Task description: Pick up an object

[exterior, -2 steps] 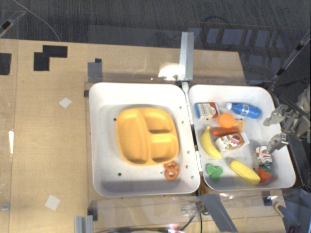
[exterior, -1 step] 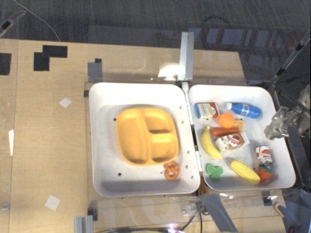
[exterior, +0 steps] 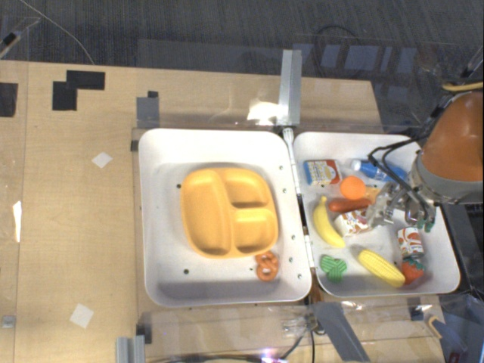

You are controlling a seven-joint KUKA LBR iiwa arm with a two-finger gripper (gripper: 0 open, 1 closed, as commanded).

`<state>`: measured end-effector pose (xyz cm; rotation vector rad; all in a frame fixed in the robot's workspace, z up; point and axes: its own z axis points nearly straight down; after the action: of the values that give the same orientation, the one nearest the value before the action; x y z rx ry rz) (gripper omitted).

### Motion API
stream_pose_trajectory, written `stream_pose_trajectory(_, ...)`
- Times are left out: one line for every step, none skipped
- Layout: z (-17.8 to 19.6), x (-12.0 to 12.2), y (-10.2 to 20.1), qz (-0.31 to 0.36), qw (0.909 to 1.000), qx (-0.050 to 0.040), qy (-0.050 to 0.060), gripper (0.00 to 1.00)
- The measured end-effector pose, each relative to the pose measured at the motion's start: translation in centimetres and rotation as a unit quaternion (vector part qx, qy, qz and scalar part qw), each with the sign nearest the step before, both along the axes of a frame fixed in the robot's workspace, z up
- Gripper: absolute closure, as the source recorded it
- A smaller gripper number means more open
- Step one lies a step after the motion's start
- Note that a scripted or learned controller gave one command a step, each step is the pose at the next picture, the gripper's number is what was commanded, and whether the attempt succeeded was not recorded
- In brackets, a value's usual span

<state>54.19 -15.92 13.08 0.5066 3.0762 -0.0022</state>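
Filling the centre of the left bin (exterior: 151, 225), a yellow divided tray (exterior: 228, 210) lies with a pretzel (exterior: 266, 265) at its lower right corner. The gripper (exterior: 387, 209) hangs low over the right bin (exterior: 446, 278), just beside a red-and-white packet (exterior: 354, 221); whether it is parted or closed cannot be told. Banana (exterior: 327, 224), corn cob (exterior: 380, 267) and orange ball (exterior: 352, 187) lie near.

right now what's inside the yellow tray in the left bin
Nothing visible in the tray: all three compartments look bare. A pretzel lies just outside it on the left bin floor. Nothing covers the tray, so little is hidden.
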Motion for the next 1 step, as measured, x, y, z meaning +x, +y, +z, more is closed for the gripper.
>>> stream_pose_trajectory(-0.23,-0.06,0.06,0.0,1.0,0.0002,0.001,0.0)
